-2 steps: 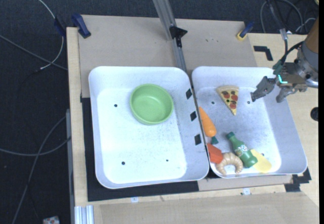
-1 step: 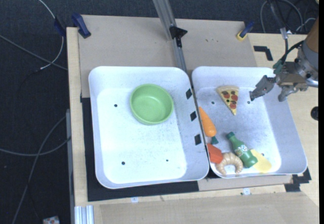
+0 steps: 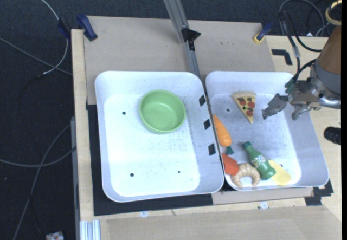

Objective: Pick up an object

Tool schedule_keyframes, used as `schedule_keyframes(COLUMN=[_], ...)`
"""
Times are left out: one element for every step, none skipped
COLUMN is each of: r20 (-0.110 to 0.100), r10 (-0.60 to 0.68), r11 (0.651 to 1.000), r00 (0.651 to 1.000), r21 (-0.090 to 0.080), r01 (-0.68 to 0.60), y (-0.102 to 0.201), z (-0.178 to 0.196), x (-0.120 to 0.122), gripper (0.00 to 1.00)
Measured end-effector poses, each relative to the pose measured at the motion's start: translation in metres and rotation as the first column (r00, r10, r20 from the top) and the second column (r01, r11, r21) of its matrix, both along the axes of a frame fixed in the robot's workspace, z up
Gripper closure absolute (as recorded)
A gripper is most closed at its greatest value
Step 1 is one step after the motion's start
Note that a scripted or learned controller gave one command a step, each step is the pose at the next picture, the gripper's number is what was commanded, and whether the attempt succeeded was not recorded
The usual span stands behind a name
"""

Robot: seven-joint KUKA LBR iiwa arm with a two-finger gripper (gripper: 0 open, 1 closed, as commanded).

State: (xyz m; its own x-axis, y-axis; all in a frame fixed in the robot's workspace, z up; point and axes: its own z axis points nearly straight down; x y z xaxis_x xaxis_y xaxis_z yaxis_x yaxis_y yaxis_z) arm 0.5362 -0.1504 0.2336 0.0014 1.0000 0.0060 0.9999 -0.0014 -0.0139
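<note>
The right bin [image 3: 309, 149] holds a pizza slice [image 3: 245, 104] near its back, an orange carrot [image 3: 221, 131] along its left wall, and a green bottle [image 3: 258, 161] lying toward the front. A croissant [image 3: 246, 174], a red toy piece [image 3: 230, 164] and a yellow piece [image 3: 279, 175] crowd the front edge. My gripper [image 3: 282, 114] hovers over the right bin's back right area, just right of the pizza slice. Its fingers are spread open with nothing between them.
A green bowl [image 3: 162, 111] sits in the left bin [image 3: 116, 141] toward its back. A slanted metal rail [image 3: 176, 6] runs down to the gap between the bins. Blue [image 3: 85, 26] and yellow [image 3: 263, 32] clamps mark the board's back corners.
</note>
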Motion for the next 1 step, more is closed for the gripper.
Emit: schedule_keyframes(r20=[-0.001], r10=[-0.001], r11=[1.0], r00=[1.0], r21=[0.001], r01=[0.001], y=[-0.0074], z=[-0.0522], x=[0.0048], gripper=[0.0])
